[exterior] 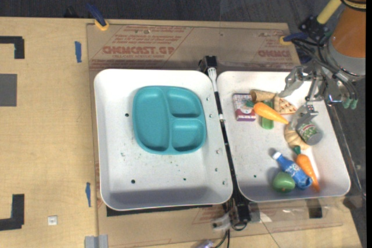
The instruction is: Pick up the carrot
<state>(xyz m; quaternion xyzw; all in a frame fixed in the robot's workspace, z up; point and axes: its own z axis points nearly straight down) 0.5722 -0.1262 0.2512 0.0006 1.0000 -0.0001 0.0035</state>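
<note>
While hovering over rt bin [343, 180] far edge, gripper [303, 89] showing fingers spread, gripping nothing. Carrot [269, 112] lying in rt bin's far half, just left of gripper, untouched. Second orange piece [308, 166] sitting nr bin's near rt corner. Still pending, by the look: descent, grasp, lift.

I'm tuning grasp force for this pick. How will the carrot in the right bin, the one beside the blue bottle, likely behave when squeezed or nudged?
The carrot looks like smooth, glossy toy plastic, so probably stiff, light and a bit slippery. Its tapered, rounded shape could let it roll or squirt out of a pinch. It lies against the blue bottle near the bin wall, so a nudge would likely shift the bottle too.
</note>
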